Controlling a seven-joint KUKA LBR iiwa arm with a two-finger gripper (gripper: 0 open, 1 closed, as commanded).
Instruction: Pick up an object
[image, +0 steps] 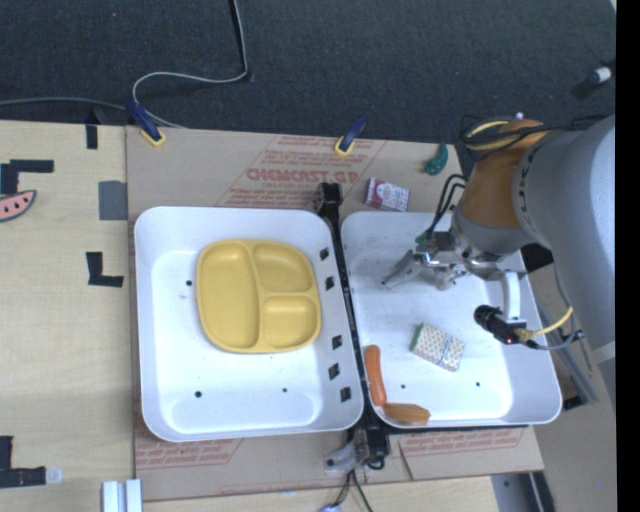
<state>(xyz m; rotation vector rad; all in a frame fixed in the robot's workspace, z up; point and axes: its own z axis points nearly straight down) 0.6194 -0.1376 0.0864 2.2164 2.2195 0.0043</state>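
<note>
Hovering over the far part of the right shallow white plastic bin (520, 400), my two-finger metal gripper (392, 279) has nothing between its fingers that I can make out. The fingers look like a narrow splayed pair pointing left toward the divider; how wide apart they stand I cannot tell at this angle.

Step in hand, as I judge it: approach, no grasp made yet. Candidates in my bin: a small flat packet with a green-and-white check pattern (438, 347), lying near the middle, apart from my fingertips and nearer the camera side; a slim orange carrot-shaped toy (375, 374) along the left wall; and a stubby orange-brown piece (406, 412) at the near edge, just beside the carrot's near end. The left white bin (160, 400) holds a yellow divided plastic plate (258, 296).

The next move probably calls for shifting nearer and slightly right to centre over the packet, then dropping straight down. The packet is flat, so the fingers would need to reach the bin floor.

Hard to make out: fingertips are thin and blur into the white floor. My grey arm and orange band (495, 195) cover the bin's far-right corner. The print on the packet is unreadable.
</note>
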